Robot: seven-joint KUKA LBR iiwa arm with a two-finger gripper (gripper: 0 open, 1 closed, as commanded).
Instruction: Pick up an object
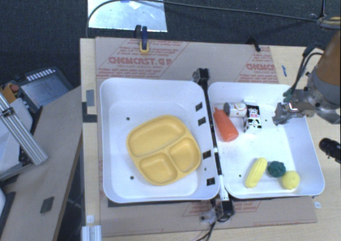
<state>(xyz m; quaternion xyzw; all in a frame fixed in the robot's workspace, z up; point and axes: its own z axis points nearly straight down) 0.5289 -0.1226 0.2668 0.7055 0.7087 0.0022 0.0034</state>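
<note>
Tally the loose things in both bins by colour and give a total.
Yellow: 3, the divided tray in the left bin, the corn cob and the lemon in the right bin
Orange: 1, the carrot
Green: 1, the dark green lump
White and grey: 1, the small can
Black and white: 1, the small toy
Total: 7

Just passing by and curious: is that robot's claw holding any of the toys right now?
Gripper: above the right bin, nothing visibly held; whether it is open or closed cannot be told.
</note>
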